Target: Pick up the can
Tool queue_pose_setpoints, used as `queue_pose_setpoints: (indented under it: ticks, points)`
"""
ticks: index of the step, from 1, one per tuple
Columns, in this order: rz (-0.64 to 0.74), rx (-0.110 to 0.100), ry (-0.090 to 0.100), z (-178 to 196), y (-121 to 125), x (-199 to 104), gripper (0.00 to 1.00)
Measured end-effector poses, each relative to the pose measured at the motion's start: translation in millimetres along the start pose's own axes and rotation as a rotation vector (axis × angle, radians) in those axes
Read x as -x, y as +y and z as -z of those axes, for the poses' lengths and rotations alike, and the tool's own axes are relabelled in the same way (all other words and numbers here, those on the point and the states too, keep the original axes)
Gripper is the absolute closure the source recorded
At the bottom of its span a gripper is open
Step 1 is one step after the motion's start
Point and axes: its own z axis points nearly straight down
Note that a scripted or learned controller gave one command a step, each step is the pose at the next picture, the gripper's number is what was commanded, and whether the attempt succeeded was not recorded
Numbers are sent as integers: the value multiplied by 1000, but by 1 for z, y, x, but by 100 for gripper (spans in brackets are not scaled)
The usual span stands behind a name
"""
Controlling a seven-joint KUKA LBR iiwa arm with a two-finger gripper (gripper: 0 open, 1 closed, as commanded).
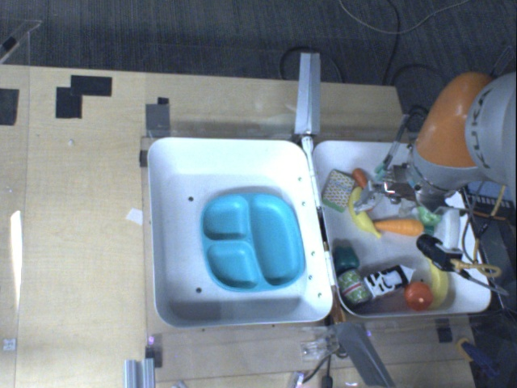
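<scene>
The can (353, 286), small with a green patterned label, lies at the front left corner of the right bin (477, 304). My gripper (376, 191) hangs over the bin's back half, well behind the can and apart from it. It is just above a yellow banana-shaped toy (364, 219) and close to an orange carrot (398, 227). Nothing shows as held.
Around the can lie a dark teal object (346, 257), a black-and-white item (386, 280), a red tomato (418, 296) and a second yellow banana (439, 282). A green-yellow packet (339, 189) lies at the back left. The left bin (170, 217) holds a blue divided plate (250, 241).
</scene>
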Motion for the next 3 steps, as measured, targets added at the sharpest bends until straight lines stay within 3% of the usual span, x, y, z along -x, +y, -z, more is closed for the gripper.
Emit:
queue_pose_setpoints:
  ticks: [1,2,3]
  points:
    - [54,6,2,-48,-87,-13,0]
    - [151,3,0,227,-87,-7,0]
    - [68,-3,0,93,-88,-12,0]
